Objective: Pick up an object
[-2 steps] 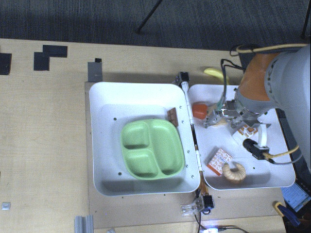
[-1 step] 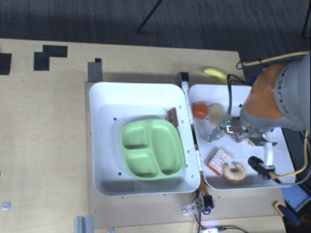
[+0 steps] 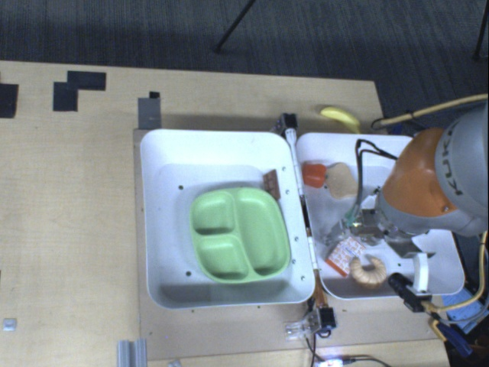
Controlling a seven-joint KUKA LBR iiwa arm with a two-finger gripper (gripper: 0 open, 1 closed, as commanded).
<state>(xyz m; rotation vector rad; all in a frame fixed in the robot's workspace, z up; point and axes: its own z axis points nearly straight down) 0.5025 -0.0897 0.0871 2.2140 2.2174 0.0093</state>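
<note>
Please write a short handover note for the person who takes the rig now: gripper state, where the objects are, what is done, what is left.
Gripper: low inside the right bin, over the clutter; whether its fingers are open or shut cannot be read, and no grasp is visible.
Right bin: orange-red cup and beige ball at the far end; red-and-white packet and ring-shaped pastry at the near end.
Left bin: green divided tray, small brown item by its far corner.
Banana lies on the bench beyond the bins.
Done: arm has reached in. Left: grasp and lift one object.

Two bins sit side by side on the counter [image 3: 69, 228]. The tray [image 3: 239, 234] lies in the left bin [image 3: 164, 205]. The bagel [image 3: 368, 271] lies at 6 o'clock in the right bin [image 3: 451, 270].
</note>
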